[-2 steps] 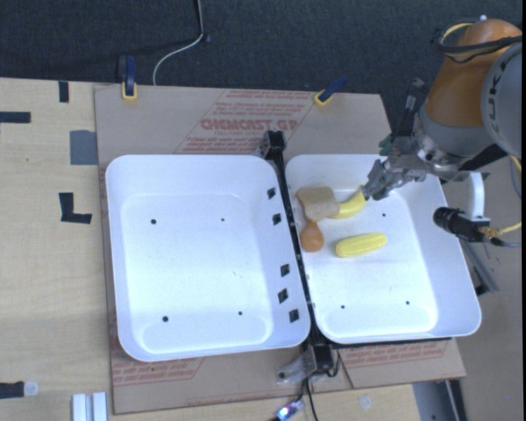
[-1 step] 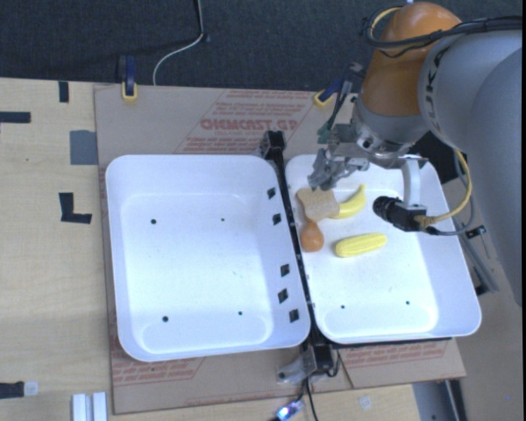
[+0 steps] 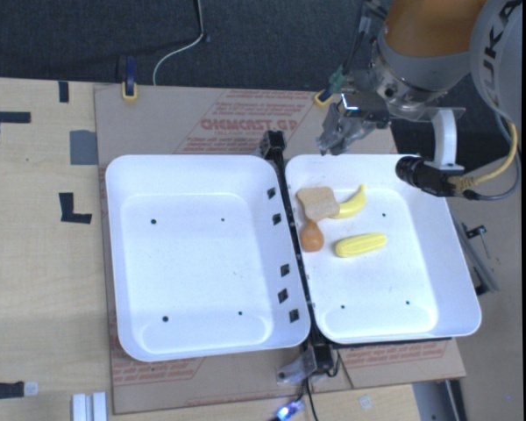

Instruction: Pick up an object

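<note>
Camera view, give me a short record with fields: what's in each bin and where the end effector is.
right bin: banana, yellow corn-like piece, tan bread-like slice, small orange piece
left bin: no objects seen
end effector: above the right bin's far edge, apart from the objects
finger state: cannot tell

Arm (image 3: 447,24) cut off at top edge; gripper (image 3: 337,134) fingers blurred, perhaps together.

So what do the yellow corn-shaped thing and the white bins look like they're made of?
The yellow corn-shaped piece looks like moulded plastic toy food: even, saturated colour with a soft sheen. The two shallow white bins seem thin formed plastic, smooth and slightly glossy, with rounded corners and lips. Neither is certain from the view.
</note>
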`<state>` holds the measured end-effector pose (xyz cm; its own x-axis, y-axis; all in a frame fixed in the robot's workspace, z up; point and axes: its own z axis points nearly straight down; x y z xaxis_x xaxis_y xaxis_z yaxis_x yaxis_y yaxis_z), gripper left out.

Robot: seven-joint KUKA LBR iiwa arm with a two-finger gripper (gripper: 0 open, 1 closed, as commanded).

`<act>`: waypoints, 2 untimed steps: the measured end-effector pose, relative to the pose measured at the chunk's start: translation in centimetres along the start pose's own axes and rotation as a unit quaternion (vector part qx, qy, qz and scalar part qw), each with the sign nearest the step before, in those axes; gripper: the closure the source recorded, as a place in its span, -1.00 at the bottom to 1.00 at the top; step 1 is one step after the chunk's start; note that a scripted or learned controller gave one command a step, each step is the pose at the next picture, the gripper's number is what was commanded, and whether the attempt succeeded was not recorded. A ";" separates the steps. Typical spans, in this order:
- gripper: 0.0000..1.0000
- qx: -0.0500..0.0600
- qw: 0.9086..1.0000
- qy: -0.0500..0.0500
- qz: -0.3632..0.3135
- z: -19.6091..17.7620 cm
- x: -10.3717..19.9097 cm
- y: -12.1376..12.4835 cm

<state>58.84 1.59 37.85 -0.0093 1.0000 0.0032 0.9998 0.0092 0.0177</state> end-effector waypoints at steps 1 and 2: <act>1.00 0.020 1.000 -0.001 0.004 14.3 1.8 -10.3; 1.00 0.003 1.000 -0.003 0.005 4.8 -1.6 -4.9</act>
<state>54.09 -0.02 33.00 0.0006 1.0000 -0.0020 0.9999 -0.0005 0.0110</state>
